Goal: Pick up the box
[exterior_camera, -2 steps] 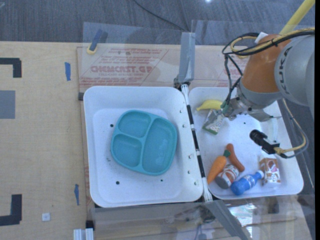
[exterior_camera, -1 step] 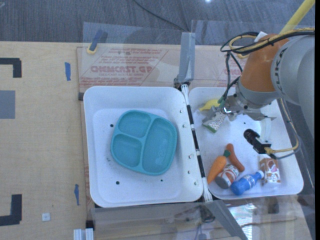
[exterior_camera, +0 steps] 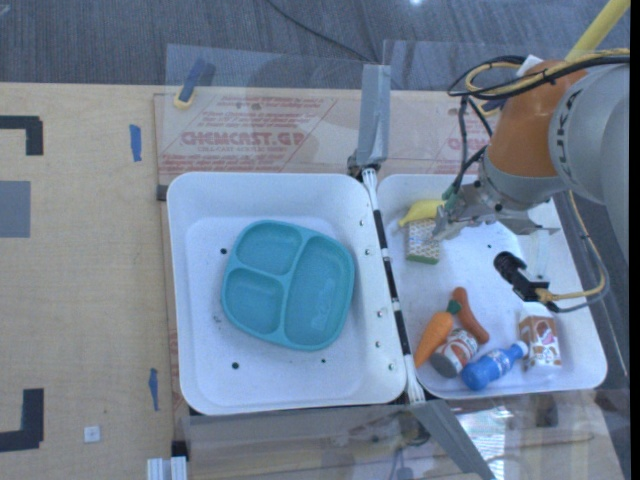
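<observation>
Pale wood bench (exterior_camera: pixel 90 268), two white bins side by side, arm in from the right over the right bin (exterior_camera: pixel 480 258). Gripper (exterior_camera: pixel 447 218) is low at the back-left of that bin. The wrist hides the tip, so I can't tell how far open it is or whether it has hold of anything, and nothing visibly sits in it. I take the box (exterior_camera: pixel 423 243) to be the small pale-green checkered block just left of and below the gripper, close to the bin's left wall. It looks close to the tip, maybe touching, but I can't confirm. Banana (exterior_camera: pixel 420 210) is right behind the box, nearly against it. Risks: a close from this offset probably clips one edge and shoves the box into the wall or spins it. The banana could get caught in the same pinch, or block one side. The wall leaves little room on the far side of the box. Further out, the front cluster of two carrots (exterior_camera: pixel 433 336), can (exterior_camera: pixel 458 351) and blue bottle (exterior_camera: pixel 492 366) is well apart and no threat. The small carton (exterior_camera: pixel 541 340) in the front right corner is also box-shaped, so there's target ambiguity. Left bin (exterior_camera: pixel 200 368) with the teal plate (exterior_camera: pixel 290 283) is not involved.
</observation>
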`<state>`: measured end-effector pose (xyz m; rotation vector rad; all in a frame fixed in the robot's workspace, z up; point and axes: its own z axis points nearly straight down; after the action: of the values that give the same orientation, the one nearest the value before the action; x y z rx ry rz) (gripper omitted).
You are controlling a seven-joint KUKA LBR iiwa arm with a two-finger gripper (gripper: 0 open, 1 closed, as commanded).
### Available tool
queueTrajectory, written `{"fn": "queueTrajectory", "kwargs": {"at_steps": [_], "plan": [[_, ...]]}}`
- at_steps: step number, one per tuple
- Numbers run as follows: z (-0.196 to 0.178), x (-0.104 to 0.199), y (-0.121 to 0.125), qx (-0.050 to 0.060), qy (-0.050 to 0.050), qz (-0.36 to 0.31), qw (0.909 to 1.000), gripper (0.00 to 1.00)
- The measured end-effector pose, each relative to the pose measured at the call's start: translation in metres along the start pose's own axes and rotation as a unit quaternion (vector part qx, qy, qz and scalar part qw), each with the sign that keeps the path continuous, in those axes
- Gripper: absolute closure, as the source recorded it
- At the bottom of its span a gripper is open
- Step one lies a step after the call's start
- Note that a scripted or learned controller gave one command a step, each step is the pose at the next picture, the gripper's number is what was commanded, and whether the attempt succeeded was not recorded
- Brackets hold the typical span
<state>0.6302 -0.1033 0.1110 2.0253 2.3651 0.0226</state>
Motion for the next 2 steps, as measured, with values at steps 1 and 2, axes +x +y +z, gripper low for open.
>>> {"fn": "queueTrajectory", "kwargs": {"at_steps": [1,2], "plan": [[0.000,0.000,0.000,0.000,0.000,0.000,1.0000,0.00],[0.015,0.003,0.005,0.008,0.004,0.121,0.9926,0.00]]}}
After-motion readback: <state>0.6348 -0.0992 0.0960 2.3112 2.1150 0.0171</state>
